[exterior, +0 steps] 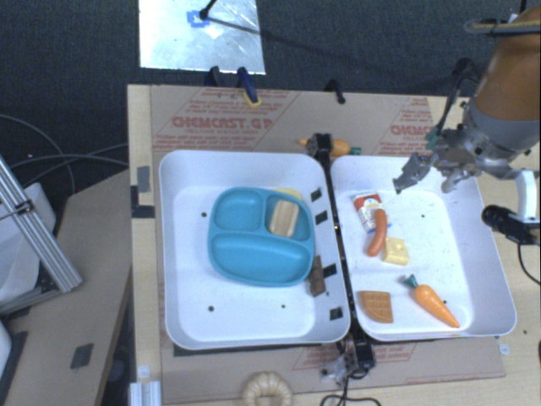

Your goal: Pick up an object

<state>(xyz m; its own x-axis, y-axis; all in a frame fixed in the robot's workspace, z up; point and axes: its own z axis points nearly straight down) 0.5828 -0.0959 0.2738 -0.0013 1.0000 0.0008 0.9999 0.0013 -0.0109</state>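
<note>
While hanging spread and empty over the right bin (473, 227), fingers (412, 173) just above-right of the sausage (377, 232). Likely light, stiff, smooth plastic; best pinched across its narrow middle, clear of the cheese (396, 252).

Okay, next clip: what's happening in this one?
A grey and orange arm reaches in from the right, its tool above the far end of the right bin, holding nothing. Below it lie a small packet, a sausage, a cheese piece, a waffle and a carrot. The left bin holds a blue divided plate with a bread piece. Nothing is picked up yet.
</note>
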